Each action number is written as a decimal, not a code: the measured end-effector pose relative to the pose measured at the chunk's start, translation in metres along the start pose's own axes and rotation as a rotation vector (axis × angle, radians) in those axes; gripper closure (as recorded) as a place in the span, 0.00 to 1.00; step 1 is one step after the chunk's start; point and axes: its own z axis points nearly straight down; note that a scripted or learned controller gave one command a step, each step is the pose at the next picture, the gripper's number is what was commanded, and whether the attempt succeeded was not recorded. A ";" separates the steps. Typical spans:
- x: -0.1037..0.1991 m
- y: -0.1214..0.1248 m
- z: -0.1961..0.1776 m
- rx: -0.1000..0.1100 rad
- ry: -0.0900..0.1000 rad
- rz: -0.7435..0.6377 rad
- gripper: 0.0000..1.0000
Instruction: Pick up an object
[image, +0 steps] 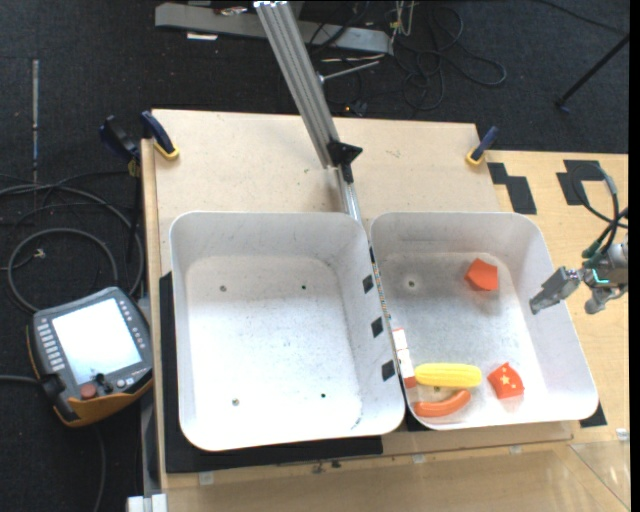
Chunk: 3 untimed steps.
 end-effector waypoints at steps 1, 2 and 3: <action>0.000 0.001 -0.002 -0.004 -0.001 0.001 0.00; 0.010 0.006 0.053 0.002 0.001 0.001 0.00; 0.014 0.003 0.097 0.001 0.000 0.002 0.00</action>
